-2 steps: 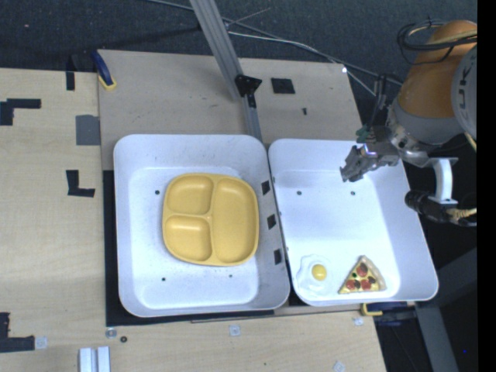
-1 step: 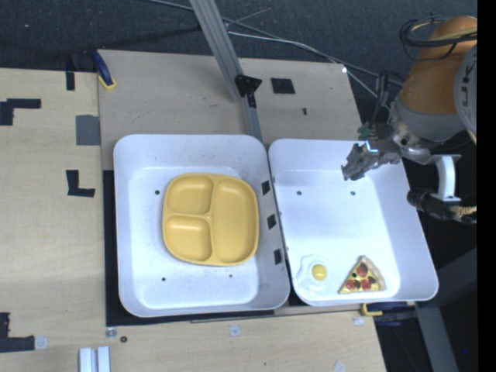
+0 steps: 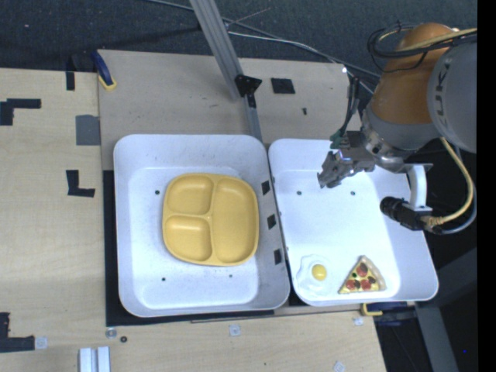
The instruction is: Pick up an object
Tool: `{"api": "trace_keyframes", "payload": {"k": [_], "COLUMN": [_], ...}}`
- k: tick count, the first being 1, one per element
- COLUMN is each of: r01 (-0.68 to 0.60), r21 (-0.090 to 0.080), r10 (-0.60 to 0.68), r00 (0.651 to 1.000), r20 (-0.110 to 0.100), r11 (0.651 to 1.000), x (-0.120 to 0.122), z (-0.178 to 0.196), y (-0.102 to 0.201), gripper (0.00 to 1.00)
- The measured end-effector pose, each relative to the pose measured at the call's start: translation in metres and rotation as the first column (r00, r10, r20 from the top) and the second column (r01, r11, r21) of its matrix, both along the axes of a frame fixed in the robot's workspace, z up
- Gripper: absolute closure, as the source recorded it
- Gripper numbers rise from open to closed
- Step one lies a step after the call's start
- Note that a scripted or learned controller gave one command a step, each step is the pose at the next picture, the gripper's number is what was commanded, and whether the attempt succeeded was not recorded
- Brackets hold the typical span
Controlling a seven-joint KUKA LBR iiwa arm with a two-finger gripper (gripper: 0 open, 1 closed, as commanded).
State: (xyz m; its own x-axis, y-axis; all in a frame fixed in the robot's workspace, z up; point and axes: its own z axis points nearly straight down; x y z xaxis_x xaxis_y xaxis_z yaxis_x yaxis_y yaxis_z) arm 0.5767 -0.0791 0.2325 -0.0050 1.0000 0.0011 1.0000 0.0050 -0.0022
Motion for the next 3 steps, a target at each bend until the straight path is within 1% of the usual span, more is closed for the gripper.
{"api": "trace_keyframes", "payload": {"k": [1, 2, 3], "r01": [0.000, -0.002, -0.003], "r21": [-0.001, 0.000, 0.000], "r10": [0.000, 0.002, 0.003], "r00": [1.000, 1.000, 1.000], "r20": [-0.001, 0.001, 0.001], "r11": [1.000, 1.000, 1.000], "x": [-0.003, 0.006, 0.000], "z": [-0.009, -0.004, 0.002], "y": [0.045, 0.100, 0.160], "gripper": [1.00, 1.00, 1.00]}}
